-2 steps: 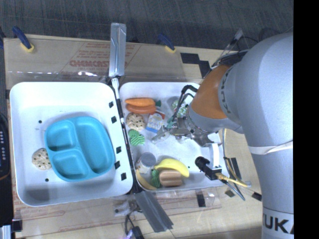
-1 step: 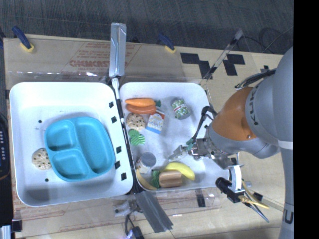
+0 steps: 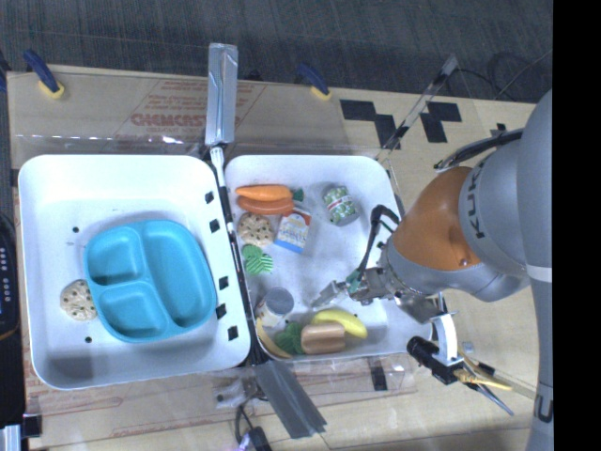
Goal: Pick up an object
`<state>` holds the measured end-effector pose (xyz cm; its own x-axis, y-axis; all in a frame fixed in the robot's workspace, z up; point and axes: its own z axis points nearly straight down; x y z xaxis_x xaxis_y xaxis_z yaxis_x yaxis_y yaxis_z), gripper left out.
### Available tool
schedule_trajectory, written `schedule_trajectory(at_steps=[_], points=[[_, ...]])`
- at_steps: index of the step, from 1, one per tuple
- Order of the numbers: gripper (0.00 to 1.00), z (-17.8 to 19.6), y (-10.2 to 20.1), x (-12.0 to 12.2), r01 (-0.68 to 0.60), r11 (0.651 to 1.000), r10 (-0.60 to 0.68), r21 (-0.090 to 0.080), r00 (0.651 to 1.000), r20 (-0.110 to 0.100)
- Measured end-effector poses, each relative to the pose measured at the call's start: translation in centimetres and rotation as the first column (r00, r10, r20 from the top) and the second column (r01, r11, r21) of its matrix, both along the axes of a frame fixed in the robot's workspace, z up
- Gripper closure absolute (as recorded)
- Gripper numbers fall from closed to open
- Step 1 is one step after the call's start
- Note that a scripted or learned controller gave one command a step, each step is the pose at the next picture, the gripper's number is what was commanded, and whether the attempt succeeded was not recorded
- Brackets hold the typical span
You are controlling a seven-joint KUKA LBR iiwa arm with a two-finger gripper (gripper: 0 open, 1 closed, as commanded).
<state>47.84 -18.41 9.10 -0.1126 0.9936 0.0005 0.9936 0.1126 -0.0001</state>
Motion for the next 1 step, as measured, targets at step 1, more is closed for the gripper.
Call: schedule_trajectory(at_steps=[1], points=[[0.0,-0.28,-1.11,14.6,-0.082,0.997,0.082,0.006,0.996,-0.03]])
